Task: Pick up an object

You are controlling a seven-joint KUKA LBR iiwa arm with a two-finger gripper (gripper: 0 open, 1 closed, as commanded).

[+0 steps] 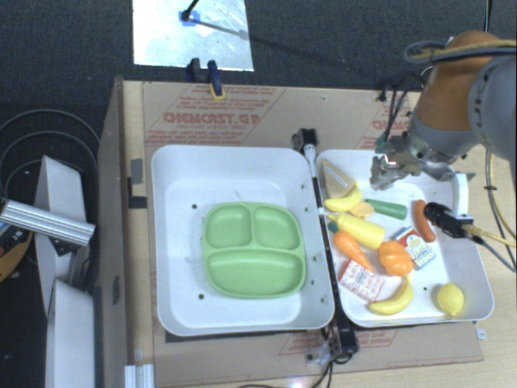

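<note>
Both bins, left (174, 241) and right (472, 277), look like smooth white plastic, slightly glossy. Green divided plate (254, 249): matt-ish moulded plastic, soft sheen. Toy food is smooth glossy plastic: bananas (393, 300), lemon (450, 298), carrot (352, 249), orange pepper (394, 257), sausage (423, 221). Small packet (359, 280) looks like printed paper or card. Bench top (210, 115) is brown printed cardboard, matt. Floor (65, 39) is dark, rough, carpet-like. Sheet (192, 23) on the floor is shiny, crinkled foil or film. Arm wrist (436, 140) is grey metal, satin; the band above it (452, 87) is glossy orange. Bar (44, 222) at left is brushed aluminium.
</note>
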